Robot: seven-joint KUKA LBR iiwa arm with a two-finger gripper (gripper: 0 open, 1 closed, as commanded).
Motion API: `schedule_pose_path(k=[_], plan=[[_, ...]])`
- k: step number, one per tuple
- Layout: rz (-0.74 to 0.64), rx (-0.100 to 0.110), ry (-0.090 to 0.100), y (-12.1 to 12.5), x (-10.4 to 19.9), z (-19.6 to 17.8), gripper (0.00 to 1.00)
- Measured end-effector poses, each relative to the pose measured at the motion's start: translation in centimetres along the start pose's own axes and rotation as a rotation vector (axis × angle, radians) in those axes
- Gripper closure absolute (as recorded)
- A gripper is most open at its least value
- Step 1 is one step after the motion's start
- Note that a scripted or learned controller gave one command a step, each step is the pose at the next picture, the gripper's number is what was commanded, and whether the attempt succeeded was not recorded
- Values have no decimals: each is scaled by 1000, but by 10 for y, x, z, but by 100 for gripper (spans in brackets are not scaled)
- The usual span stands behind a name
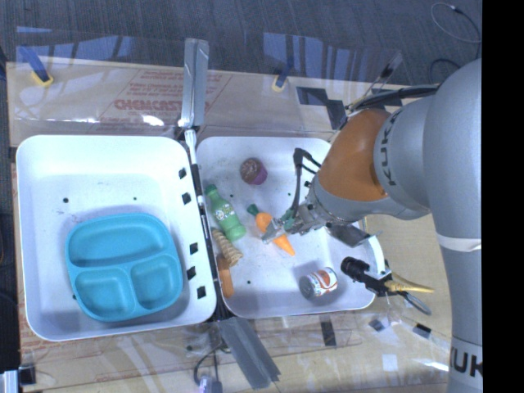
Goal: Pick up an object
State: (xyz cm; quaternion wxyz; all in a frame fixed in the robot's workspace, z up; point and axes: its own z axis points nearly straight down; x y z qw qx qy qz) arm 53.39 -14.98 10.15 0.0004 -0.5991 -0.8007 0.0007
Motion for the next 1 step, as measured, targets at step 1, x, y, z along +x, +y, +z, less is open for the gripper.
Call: schedule_pose_path(k=[1], plan=[[9, 0, 1, 56, 34, -98, 100]])
